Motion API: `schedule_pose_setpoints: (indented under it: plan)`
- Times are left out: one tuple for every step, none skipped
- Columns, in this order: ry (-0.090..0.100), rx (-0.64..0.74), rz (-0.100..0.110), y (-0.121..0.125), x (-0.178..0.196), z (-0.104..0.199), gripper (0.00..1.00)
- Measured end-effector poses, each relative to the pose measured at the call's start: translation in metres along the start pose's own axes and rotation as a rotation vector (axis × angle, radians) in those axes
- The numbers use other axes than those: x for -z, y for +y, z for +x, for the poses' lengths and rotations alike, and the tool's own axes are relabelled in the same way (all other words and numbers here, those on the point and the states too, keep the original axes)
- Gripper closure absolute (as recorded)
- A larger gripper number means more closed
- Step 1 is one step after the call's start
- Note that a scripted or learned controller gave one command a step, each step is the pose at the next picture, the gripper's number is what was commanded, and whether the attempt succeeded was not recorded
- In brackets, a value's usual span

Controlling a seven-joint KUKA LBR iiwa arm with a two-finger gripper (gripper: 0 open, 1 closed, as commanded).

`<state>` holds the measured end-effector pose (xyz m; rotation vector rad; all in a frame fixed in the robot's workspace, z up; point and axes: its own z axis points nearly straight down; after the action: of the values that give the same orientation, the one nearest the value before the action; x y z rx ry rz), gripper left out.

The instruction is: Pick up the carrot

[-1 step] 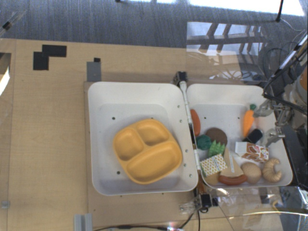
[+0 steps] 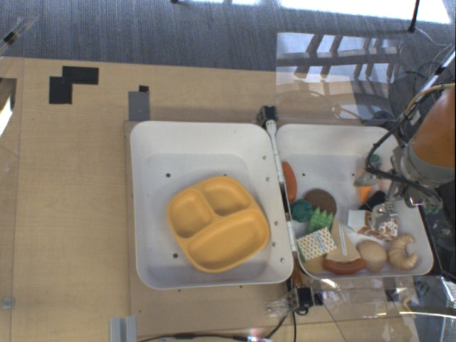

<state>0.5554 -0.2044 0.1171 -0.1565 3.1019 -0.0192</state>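
A small orange piece that looks like the carrot (image 2: pixel 365 193) lies in the right bin (image 2: pixel 320 144), near its right side. Most of it is hidden under the arm. My gripper (image 2: pixel 385 205) hangs low over the bin, right beside and partly over that orange piece. The wrist blocks the view between gripper and carrot, so I cannot tell whether they touch.
A long red-orange toy food (image 2: pixel 288 180) lies along the right bin's left wall. A brown disc (image 2: pixel 320 200), green pieces (image 2: pixel 308 212), a sausage (image 2: pixel 344 266), a croissant (image 2: pixel 404 251) and other toy foods crowd the near half. A yellow divided plate (image 2: pixel 217 223) sits in the left bin (image 2: pixel 153 191).
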Motion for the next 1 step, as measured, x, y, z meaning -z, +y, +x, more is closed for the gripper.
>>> schedule_pose_setpoints:
  plan:
    - [0.009,-0.082,-0.002,-0.0065,-0.0067,-0.0097,0.0]
